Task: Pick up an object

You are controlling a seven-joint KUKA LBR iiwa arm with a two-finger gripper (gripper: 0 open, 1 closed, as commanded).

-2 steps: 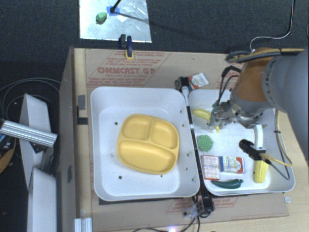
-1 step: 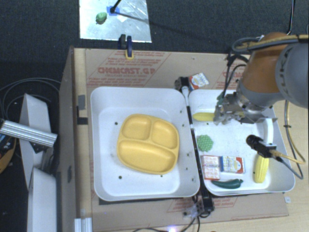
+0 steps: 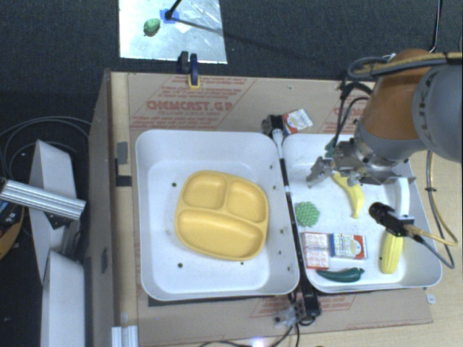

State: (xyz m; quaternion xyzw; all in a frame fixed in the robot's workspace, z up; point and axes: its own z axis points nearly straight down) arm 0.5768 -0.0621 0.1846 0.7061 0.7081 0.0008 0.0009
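Yellow curved banana point(image 3: 351, 194) just below-right of the gripper point(image 3: 323, 170), long axis running from gripper toward the bin's point(image 3: 427, 270) near edge, gripper's grasp unclear

The grey arm point(image 3: 405, 107) (orange band above the wrist) reaches in low from the right.

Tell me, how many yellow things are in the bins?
3. A yellow divided plate lies in the left bin. A banana lies below the gripper in the right bin, and a corn cob lies near that bin's right side. The arm may hide more.
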